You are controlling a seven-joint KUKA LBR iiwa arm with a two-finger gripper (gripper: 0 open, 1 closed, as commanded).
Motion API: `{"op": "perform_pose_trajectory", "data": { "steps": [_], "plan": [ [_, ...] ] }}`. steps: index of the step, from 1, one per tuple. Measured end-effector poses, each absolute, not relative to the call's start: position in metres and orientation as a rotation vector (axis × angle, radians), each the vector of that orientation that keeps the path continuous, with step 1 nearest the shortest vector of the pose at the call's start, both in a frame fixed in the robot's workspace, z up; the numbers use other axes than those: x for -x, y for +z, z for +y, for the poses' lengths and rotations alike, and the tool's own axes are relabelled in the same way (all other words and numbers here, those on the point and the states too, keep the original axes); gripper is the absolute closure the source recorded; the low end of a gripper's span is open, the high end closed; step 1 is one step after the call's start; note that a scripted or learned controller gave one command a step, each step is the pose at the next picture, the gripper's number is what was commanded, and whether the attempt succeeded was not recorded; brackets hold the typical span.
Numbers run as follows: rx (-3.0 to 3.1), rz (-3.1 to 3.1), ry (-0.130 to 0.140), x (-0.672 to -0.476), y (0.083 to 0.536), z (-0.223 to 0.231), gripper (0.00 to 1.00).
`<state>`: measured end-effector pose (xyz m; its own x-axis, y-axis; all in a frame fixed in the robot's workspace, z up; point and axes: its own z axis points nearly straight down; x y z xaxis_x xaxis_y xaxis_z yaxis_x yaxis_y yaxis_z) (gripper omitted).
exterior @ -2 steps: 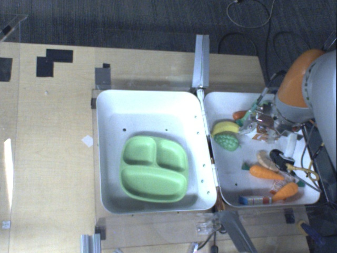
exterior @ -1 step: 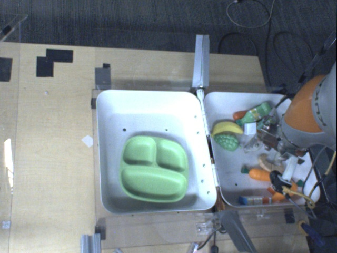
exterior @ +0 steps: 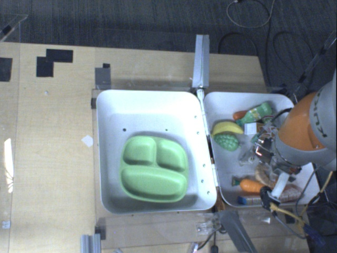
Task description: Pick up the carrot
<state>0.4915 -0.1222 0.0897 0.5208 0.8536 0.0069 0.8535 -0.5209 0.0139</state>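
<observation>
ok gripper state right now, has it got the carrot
Gripper: cannot be told; it is low in the right bin. The carrot lies apart on the bin floor, not held.

**Bins and bystanders**

The left bin [exterior: 105, 141] holds a green divided plate [exterior: 155, 168]. Right of the plate, the right bin [exterior: 224, 191] holds a banana [exterior: 227, 127], a green knobbly ball [exterior: 229, 141] and a green bottle [exterior: 256, 113].

setting: robotics lab | evidence: pale wooden table [exterior: 47, 157] with black marker patches [exterior: 52, 61] | two white bins [exterior: 105, 141] clamped in metal brackets [exterior: 201, 62] | loose cables [exterior: 253, 15] on dark carpet [exterior: 105, 7], far side
</observation>
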Motion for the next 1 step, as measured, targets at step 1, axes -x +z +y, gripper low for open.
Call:
{"op": "perform_pose_trajectory", "data": {
  "steps": [1],
  "plan": [
    [-2.513,1.863,0.020,-0.4924,0.0900,-0.1305,0.00]
  ]
}}
